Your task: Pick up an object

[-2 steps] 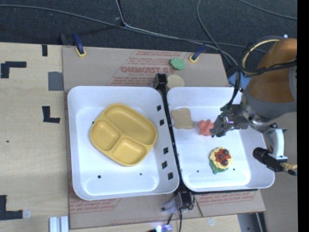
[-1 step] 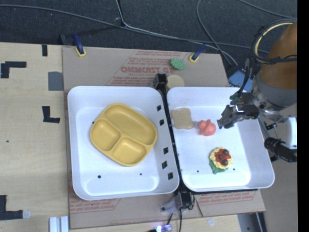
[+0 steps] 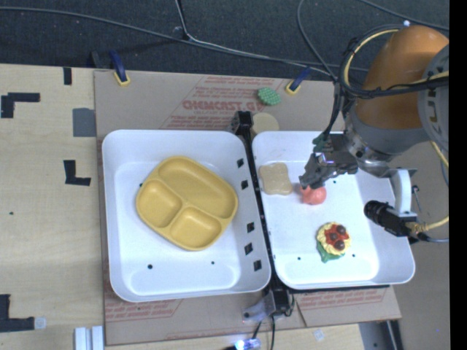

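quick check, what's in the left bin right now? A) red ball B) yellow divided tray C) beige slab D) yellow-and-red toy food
B: the yellow divided tray lies alone in the left bin; the small red object, the beige slab and the yellow-and-red piece all sit in the right bin.

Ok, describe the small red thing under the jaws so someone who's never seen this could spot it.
Take the right-hand white bin. In its upper middle, just below the gripper, lies a small pinkish-red rounded object. It is plain and red, whereas the tan flat piece to its left is beige and the yellow piece below has dark red spots.
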